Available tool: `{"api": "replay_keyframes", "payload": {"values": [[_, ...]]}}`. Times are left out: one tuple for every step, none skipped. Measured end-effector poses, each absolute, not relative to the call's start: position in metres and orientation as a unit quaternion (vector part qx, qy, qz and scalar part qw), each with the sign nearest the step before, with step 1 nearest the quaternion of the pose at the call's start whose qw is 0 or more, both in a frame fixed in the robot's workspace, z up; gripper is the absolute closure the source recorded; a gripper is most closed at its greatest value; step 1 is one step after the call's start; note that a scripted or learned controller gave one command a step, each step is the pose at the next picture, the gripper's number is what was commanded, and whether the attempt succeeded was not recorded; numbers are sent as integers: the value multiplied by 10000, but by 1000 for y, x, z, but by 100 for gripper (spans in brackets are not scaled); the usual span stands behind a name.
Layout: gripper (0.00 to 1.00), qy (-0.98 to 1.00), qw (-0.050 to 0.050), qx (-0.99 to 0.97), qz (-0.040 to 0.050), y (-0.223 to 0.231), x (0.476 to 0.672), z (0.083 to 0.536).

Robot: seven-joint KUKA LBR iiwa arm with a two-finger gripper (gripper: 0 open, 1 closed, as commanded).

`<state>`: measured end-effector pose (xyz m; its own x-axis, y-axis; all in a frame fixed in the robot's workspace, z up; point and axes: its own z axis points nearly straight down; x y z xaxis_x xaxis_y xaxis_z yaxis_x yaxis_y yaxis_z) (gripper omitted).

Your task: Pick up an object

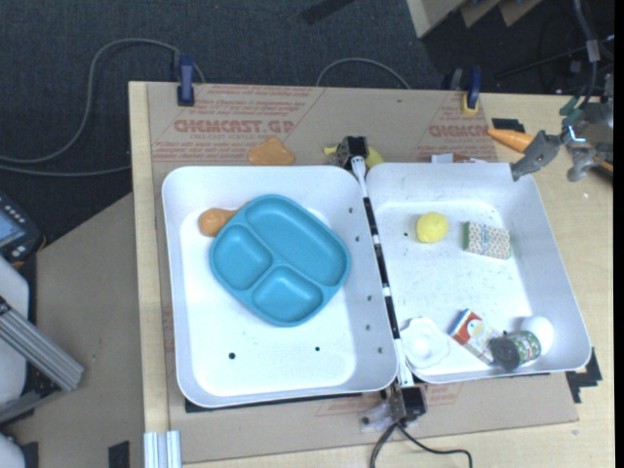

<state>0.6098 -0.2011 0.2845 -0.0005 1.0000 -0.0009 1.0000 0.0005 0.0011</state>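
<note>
1. The gripper [558, 149] is hanging just past the right bin's [546, 261] far right corner, over the bench [146, 261]; the arm is sitting cut off at the picture's right edge, so its pose is hard to read.
2. Two grey fingers [531, 156] are spreading apart with nothing between them, so it is reading as open.
3. In the right bin, a round yellow ball [432, 227] is sitting near the far edge, with a speckled square sponge [487, 240] just beside it.
4. Along that bin's near edge, a small red-and-white carton [468, 328] is lying beside a dark-topped can [515, 348]; its label is too small to make out.
5. At the near left corner a white cup [424, 340] is blending into the white plastic.
6. In the left bin [185, 291], a glossy blue plate [280, 258] with three compartments is partly hiding an orange lump [214, 221].
7. Another orange shape [270, 152] is lying on the bench beyond the far edge.
</note>
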Motion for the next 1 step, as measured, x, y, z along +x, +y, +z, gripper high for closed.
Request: {"api": "replay_keyframes", "payload": {"values": [[0,7082,-57,7059,-23,-163,609,143]]}}
